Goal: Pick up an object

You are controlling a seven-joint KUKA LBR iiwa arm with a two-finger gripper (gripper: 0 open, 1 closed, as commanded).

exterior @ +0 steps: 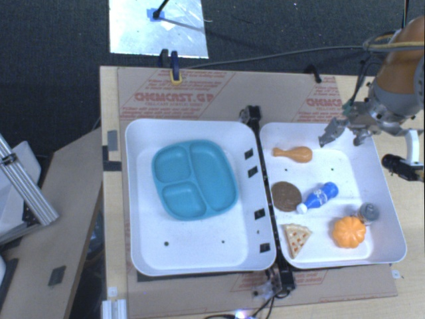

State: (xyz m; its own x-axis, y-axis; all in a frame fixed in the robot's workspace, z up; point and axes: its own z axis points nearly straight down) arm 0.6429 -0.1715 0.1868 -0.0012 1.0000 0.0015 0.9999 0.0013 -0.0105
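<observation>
Pizza slice [296,238]: front of right bin [388,211].
Gripper [344,132]: fingers spread, grasping nothing, above bin's rear edge.
Drumstick [294,154]: nearest, just front-left of gripper, long axis left-right.

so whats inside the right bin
Inside the right bin: a chicken drumstick, brown cookie, blue bottle, pizza slice, orange pumpkin and a small grey object. Nothing looks covered.

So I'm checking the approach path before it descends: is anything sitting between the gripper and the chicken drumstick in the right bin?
Nothing visible does. The gripper hangs over the right bin's far edge, and the chicken drumstick lies just to its left on bare bin floor. The brown cookie and blue bottle lie nearer the camera, off that line.
</observation>
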